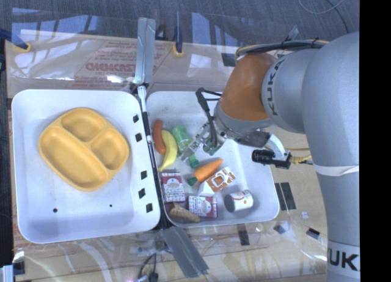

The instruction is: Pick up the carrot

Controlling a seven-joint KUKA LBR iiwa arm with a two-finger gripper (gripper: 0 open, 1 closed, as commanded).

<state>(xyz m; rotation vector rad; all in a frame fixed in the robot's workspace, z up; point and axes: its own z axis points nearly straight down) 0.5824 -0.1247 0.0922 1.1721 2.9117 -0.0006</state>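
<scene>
White right-hand bin (263, 106), crowded: your main risk lies here, since a slightly off descent would catch a neighbour instead. Grey arm (305, 85) overhangs the bin's top half. Orange carrot (208, 169) lies slantwise mid-bin, its green end touching a small green piece (193, 160), a printed packet (220, 179) just beside it. Gripper (206, 140) sits just above the carrot; you cannot tell its opening, nothing visibly held.
</scene>
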